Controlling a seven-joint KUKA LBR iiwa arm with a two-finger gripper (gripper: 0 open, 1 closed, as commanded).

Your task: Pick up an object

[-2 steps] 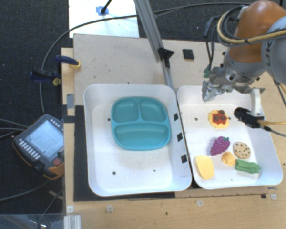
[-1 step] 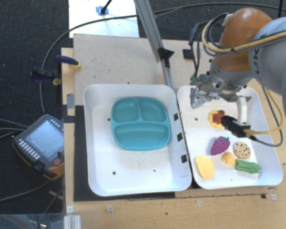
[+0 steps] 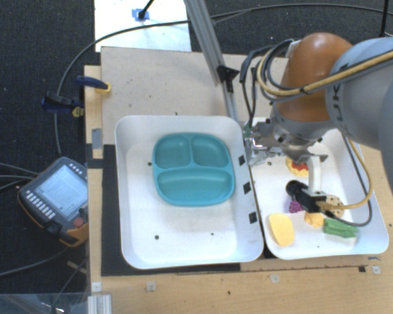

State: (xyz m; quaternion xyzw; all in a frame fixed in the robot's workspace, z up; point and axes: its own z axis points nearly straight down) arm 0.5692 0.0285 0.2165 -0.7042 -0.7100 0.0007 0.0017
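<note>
My gripper (image 3: 259, 150) hangs over the near-left part of the right bin (image 3: 373, 241), close to the wall shared with the left bin. Several small things lie in the right bin: a yellow wedge (image 3: 281, 229), a green piece (image 3: 339, 228), a purple piece (image 3: 295, 207), a small orange-yellow piece (image 3: 312, 219) and a red and yellow item (image 3: 299, 169) partly hidden under the wrist. None of them shows between the gripper's parts. A teal divided plate (image 3: 193, 170) lies in the left bin (image 3: 137, 234).
The big grey arm with its orange band (image 3: 314, 70) covers the back of the right bin. A slanted metal pole (image 3: 206, 34) and cables cross the back of the bench. A teach pendant (image 3: 56, 198) lies off the bench at the left.
</note>
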